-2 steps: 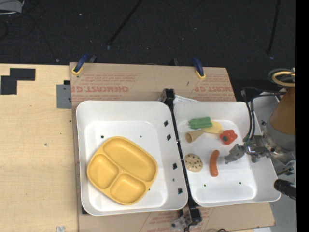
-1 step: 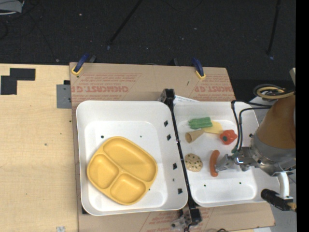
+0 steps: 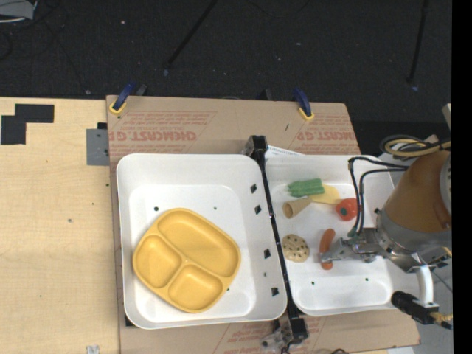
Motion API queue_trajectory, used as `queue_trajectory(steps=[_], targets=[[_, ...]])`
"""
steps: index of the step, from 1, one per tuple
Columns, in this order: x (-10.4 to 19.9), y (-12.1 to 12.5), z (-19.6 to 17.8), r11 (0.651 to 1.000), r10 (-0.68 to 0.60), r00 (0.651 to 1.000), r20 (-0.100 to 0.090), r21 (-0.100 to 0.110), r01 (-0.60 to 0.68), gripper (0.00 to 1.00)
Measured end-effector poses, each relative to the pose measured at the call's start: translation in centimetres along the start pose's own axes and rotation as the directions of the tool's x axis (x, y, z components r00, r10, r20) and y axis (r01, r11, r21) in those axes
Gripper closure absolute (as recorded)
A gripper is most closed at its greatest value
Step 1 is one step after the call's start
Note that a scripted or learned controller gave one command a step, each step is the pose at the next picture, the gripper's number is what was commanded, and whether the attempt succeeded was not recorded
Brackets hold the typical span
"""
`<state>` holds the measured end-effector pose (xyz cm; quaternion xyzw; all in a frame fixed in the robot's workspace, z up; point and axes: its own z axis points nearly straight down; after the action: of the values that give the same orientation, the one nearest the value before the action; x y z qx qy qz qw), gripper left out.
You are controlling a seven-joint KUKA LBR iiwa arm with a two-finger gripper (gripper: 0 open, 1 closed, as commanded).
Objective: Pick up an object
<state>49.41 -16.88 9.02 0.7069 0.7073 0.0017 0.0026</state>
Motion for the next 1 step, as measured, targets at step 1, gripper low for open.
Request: queue_trajectory(steps=[1], targets=[[-0.06,-0.19,-0.79,1.000,0.002,1.000,-0.001,0.006,-0.002,1.00]])
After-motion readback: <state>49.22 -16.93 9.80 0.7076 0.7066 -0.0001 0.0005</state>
